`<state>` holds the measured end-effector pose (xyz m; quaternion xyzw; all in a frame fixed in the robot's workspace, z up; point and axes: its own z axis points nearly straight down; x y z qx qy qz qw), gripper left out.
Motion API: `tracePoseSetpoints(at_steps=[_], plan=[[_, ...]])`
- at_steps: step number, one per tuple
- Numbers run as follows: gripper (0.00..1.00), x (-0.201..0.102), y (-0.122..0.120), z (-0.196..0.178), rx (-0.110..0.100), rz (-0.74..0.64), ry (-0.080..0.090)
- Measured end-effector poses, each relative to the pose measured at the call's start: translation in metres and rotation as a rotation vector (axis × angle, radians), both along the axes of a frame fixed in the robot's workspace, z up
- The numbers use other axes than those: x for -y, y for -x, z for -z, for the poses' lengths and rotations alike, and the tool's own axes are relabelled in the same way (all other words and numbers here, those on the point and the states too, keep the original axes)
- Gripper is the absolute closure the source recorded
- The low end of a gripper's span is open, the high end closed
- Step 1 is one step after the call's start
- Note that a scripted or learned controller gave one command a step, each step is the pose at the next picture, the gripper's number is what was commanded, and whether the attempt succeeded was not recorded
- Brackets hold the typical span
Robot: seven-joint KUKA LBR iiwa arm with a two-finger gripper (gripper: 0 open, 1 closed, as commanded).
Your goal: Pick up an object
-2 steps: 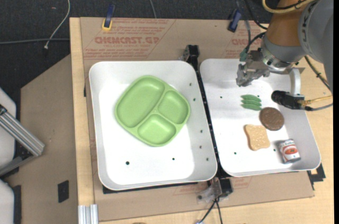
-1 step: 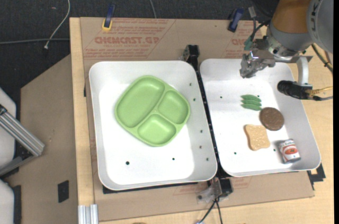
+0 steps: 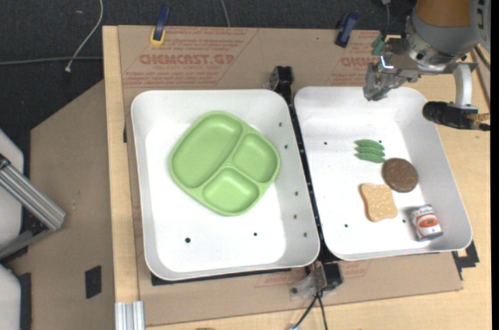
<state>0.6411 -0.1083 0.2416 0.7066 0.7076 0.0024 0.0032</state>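
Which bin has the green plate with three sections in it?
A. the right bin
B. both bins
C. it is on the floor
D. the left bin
D: the green plate lies alone in the left bin, while the right bin holds the small food items, such as the toast and the brown cookie.

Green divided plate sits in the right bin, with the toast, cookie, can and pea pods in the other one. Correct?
Not quite. The camera view shows the green divided plate in the left bin, not the right one. The rest holds: the toast, cookie, can and pea pods all lie in the other bin, the right bin.
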Motion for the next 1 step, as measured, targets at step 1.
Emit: tracePoseSetpoints(at_steps=[1], plan=[[1.0, -0.0525, 0.0215, -0.0082, -0.009, -0.004, -0.005]])
